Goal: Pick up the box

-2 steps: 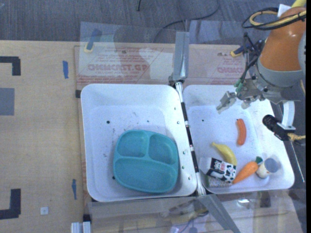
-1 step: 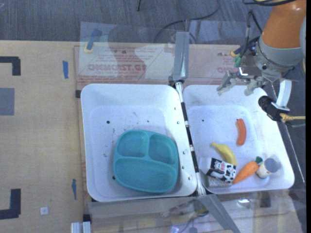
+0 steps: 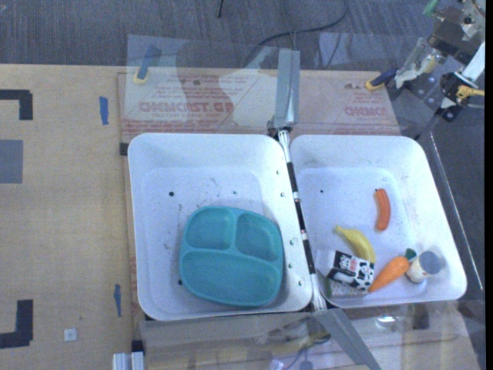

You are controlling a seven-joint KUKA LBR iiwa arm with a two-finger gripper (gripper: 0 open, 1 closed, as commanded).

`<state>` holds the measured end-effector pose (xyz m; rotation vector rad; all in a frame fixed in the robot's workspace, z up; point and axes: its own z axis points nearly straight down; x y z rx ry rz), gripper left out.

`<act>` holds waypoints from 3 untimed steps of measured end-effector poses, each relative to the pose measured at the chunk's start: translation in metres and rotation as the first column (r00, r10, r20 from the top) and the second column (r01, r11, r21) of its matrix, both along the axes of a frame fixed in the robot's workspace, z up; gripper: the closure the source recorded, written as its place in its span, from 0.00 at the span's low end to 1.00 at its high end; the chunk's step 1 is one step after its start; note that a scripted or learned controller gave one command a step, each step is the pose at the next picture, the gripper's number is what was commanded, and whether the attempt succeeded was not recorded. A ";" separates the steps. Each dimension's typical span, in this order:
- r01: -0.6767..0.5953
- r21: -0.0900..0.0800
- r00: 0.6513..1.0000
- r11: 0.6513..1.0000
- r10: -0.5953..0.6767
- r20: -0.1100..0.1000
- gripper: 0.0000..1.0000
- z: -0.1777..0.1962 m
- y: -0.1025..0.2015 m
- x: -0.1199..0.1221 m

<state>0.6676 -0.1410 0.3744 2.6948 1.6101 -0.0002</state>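
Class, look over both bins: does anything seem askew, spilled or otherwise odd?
Nothing spilled or broken. The box lies tilted against the right bin's near-left corner, crowded by the banana and carrot. The teal tray sits slightly skewed.

Arm point(image 3: 454, 21) cut off by top-right picture corner; only wrist hardware shows, fingers not discernible among clutter. Box point(image 3: 351, 270) print too small to read; its lower-left edge merges with right bin point(image 3: 431, 168) wall. Small jar-like item point(image 3: 424, 266) beside carrot point(image 3: 389, 273): blurred, kind unclear. Bench point(image 3: 62, 206) cut off at left edge.
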 end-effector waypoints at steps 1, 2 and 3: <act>0.227 0.002 0.974 0.974 -0.227 -0.004 0.00 -0.139 0.066 -0.001; 0.142 0.001 0.990 0.990 -0.142 -0.001 0.00 -0.010 0.066 -0.013; 0.156 0.002 0.988 0.988 -0.156 -0.004 0.00 -0.049 0.121 -0.001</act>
